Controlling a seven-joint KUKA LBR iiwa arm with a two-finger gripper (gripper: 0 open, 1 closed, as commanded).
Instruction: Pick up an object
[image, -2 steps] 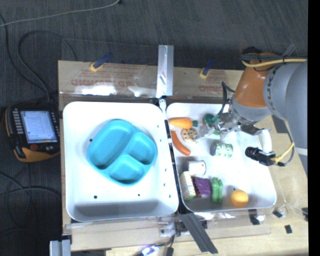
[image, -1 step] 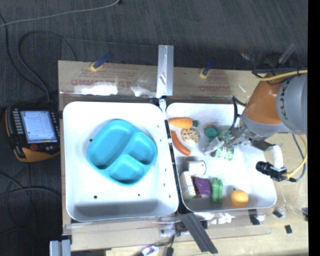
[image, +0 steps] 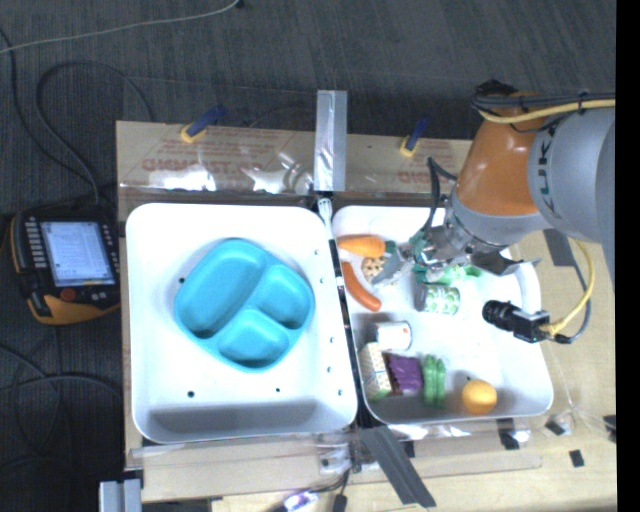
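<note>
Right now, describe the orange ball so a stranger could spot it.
Start at the right bin, the one crowded with small items. Go to its near right corner: the orange ball sits there, beside a green piece. It is the only round, plain orange thing.

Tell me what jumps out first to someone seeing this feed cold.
The big blue sectioned tray lying alone in the left bin grabs the eye first. Next comes the grey arm with its orange band, reaching in from the right, its end effector low over the cluttered right bin. There, a carrot lies at the back left and an orange fruit at the front.
</note>
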